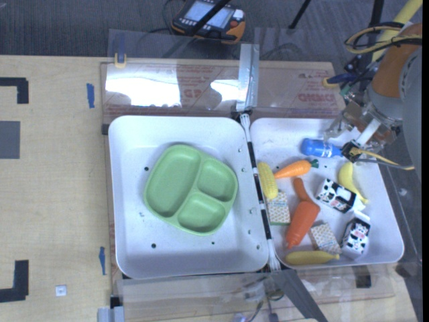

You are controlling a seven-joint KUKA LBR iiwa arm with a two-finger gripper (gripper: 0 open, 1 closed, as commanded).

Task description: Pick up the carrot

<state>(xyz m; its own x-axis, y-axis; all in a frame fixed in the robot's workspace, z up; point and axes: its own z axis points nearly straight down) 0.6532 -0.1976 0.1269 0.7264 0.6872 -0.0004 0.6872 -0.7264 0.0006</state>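
Right white bin (392,243), carrot (301,221) well below-left of gripper (355,141), grip state unclear

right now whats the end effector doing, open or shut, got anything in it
End effector: at the far edge of the right bin, near the blue bottle; open or shut cannot be told, and nothing is seen in it.

Two bins sit side by side. Plate (191,188) lies in the middle of the left bin (127,139). In the right bin (389,240): corn (267,181) at 9 o'clock, small carrot (293,169) just beside it, big carrot (301,222) near 6, bottle (319,148) at 12, banana (349,180) at 3.
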